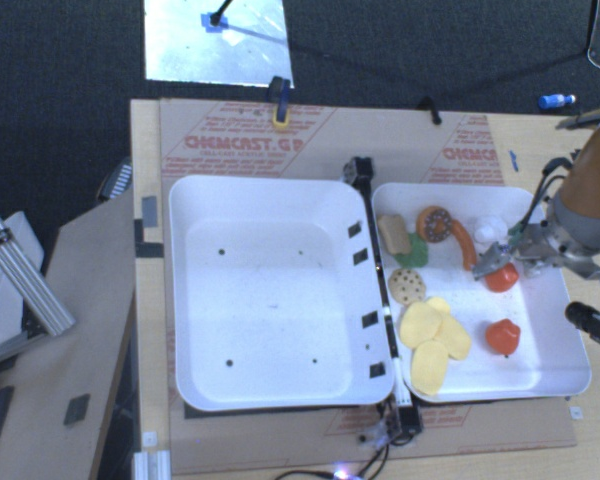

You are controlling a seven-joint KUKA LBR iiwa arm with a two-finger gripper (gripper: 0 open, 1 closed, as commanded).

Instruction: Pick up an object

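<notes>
While the arm [590,193] reaches in from 3 o'clock, these lines give the layout

Jaws: the gripper [493,263] is low in the right bin [555,378], at the bin's 2 o'clock part; whether the jaws are wide, narrow or clamped on anything cannot be told from this slant

Nearest object: a red round piece [501,279] lies right under the gripper tip, touching or nearly so; no grip on it can be seen

Around the tip: an orange sausage-like piece [464,243] just at 9 o'clock of it, a white piece [489,230] at 12 o'clock

Further off: a brown ring doughnut [435,224], a tan bread piece [394,235] on a green piece [414,254], a speckled cookie [407,286]

Bin's 7 o'clock part: yellow crisp-like slices [433,338] overlapping in a heap

Bin's 5 o'clock part: a second red piece [502,337], apart from the rest

Left bin [270,298]: white, clipped side by side to the right bin on the bench [230,143]
</notes>
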